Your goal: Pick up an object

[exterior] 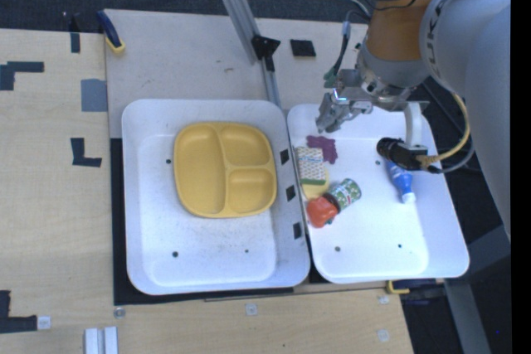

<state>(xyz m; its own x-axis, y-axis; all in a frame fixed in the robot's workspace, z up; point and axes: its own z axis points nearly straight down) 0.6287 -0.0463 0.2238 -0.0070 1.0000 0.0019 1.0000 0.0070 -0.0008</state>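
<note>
Just below claw (pixel 330 118), purple object (pixel 323 148), ungripped

Two bins sit side by side on the bench: a divided tray (pixel 225 168) lies in the left bin (pixel 149 253); in the right bin (pixel 431 249), a sponge (pixel 312 168), bottle (pixel 333 202) and cloth (pixel 323 148) cluster along its left wall, a tube (pixel 401 181) farther right.

We see the arm (pixel 465 29) reaching in from the right, its grey bulk filling the upper right corner. The orange band (pixel 406 8) sits above the wrist, which points down and to the left. The gripper (pixel 329 118) hangs low below it, fingers pointing downward.
</note>
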